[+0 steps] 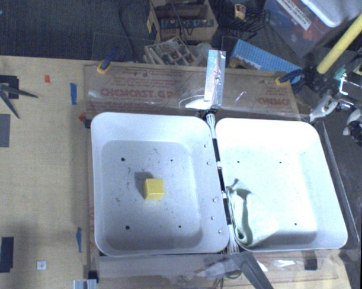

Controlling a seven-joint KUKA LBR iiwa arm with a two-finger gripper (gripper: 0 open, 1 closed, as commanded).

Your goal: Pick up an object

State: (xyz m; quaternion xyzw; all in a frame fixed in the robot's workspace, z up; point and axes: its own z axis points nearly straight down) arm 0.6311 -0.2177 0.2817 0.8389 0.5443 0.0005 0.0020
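Near the middle of the left bin (110, 138) sits a yellow block (154, 189), flat on the floor and apart from every wall. Nothing has been lifted, so the whole pick seems left to do. A pale limp item (242, 214) lies against the right bin's (300, 139) left wall. The hand's state cannot be told.

Pale limp item (242, 213) in right bin (288, 139): too blurred to identify; clutter beyond bench indistinct.
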